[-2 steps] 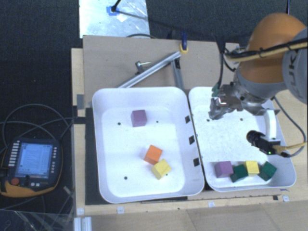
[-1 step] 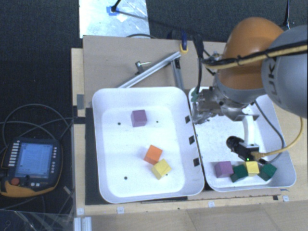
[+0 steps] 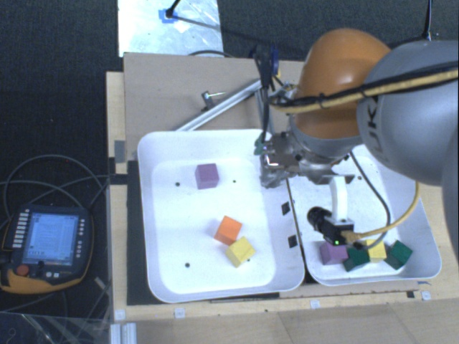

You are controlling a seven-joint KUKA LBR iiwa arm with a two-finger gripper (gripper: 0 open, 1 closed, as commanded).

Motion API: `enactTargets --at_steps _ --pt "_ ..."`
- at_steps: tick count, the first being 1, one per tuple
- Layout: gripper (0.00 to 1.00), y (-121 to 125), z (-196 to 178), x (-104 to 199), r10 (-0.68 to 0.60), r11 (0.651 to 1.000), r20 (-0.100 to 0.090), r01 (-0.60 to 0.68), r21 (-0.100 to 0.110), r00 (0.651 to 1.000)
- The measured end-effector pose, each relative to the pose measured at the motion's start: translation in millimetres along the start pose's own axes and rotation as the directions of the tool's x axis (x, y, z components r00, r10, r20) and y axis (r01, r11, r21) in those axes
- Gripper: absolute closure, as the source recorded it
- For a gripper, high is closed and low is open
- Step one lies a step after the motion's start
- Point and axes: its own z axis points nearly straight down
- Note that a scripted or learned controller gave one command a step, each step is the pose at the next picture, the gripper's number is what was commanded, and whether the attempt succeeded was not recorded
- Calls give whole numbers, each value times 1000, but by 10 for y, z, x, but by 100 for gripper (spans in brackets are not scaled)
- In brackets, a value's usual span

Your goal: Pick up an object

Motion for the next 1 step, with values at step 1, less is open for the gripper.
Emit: enactTargets --at_steps 1 --pt "0 4 -2 -31 6 1000 1 -6 0 1000"
